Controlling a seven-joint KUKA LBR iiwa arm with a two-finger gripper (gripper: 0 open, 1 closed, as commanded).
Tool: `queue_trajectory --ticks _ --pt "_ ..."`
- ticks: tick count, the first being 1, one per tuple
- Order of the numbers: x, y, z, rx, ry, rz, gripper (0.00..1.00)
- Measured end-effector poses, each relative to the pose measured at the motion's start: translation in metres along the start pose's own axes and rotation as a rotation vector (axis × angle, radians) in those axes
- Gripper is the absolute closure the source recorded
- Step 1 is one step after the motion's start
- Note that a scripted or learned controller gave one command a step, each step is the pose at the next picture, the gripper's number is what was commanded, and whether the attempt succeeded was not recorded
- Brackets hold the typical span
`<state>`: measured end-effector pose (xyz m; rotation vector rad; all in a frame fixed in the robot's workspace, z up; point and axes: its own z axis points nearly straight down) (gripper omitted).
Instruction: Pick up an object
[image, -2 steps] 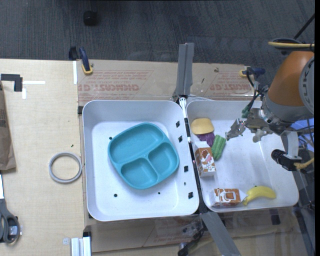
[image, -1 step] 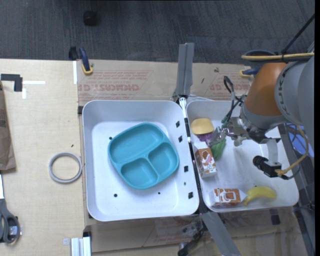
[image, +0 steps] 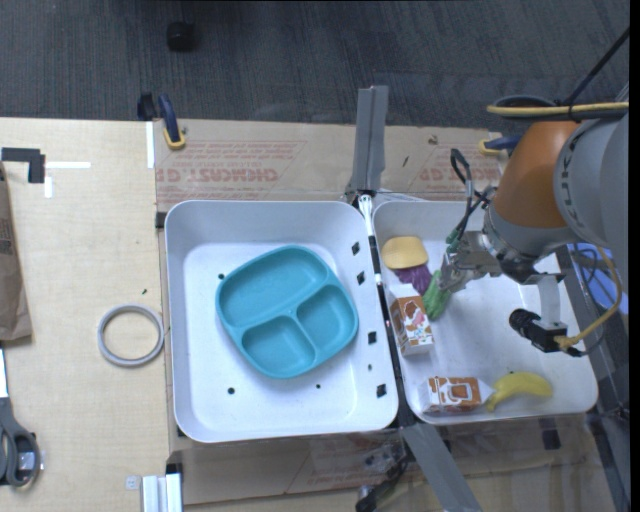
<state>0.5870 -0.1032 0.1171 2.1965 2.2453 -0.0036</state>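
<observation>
My gripper (image: 452, 277) is over the left part of the right bin (image: 560, 330), reaching in from the right. A slim green object (image: 437, 298) sits between its fingertips and slants down-left from them; the gripper is shut on it. Just left of it lie a yellow and purple toy (image: 406, 257) and a small brown carton (image: 412, 325). A second carton (image: 452, 394) and a banana (image: 520, 386) lie along the bin's front wall.
The left bin (image: 190, 300) holds a teal divided plate (image: 287, 310). On the bench to the left lie a grey ring (image: 130, 334) and scissors (image: 18, 455). A black cable end (image: 535, 330) hangs over the right bin beside the arm.
</observation>
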Motion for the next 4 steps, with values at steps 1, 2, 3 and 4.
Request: queue_trajectory --ticks 1,2,3,4 --pt "0.000 0.000 0.000 0.000 0.000 0.000 0.00" --pt "-0.006 0.008 0.026 0.001 0.001 -0.015 0.00" --pt "-0.007 0.008 0.017 0.002 0.001 -0.015 1.00" --pt "-0.032 0.040 -0.079 -0.001 0.000 -0.024 1.00"
